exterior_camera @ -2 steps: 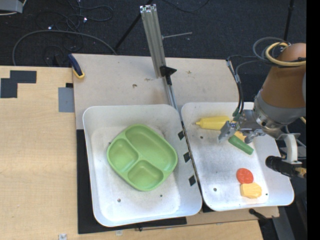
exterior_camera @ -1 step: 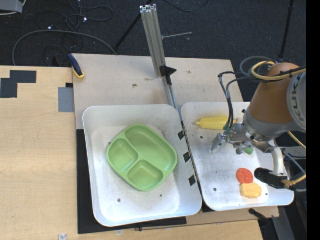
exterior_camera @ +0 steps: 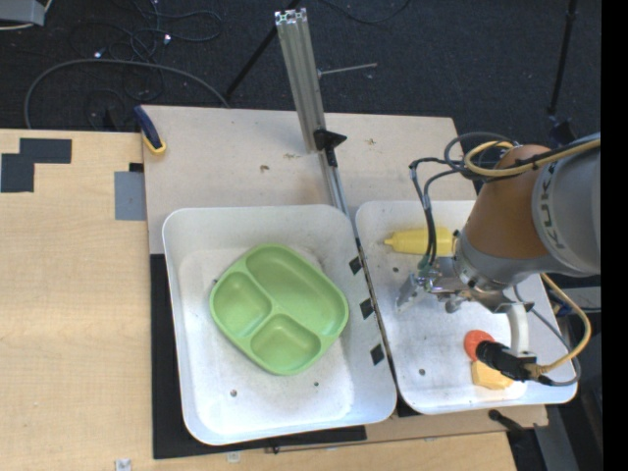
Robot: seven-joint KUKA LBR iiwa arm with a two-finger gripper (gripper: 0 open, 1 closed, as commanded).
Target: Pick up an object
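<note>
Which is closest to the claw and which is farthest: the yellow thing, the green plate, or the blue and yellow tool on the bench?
From the claw in the right bin:
1. Yellow thing, just behind the claw, same bin.
2. Green plate, in the left bin.
3. Tool, on the bench's far left corner.

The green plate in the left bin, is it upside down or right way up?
Right way up: the green plate shows its three hollow compartments facing the camera.

You see green divided tray (exterior_camera: 279,308): smooth plastic, slight sheen. White bins (exterior_camera: 196,381): matt plastic, faintly speckled. Upright post (exterior_camera: 300,77): brushed metal extrusion. Bench top (exterior_camera: 69,302): pale wood grain. Arm's orange band (exterior_camera: 500,214): glossy.
</note>
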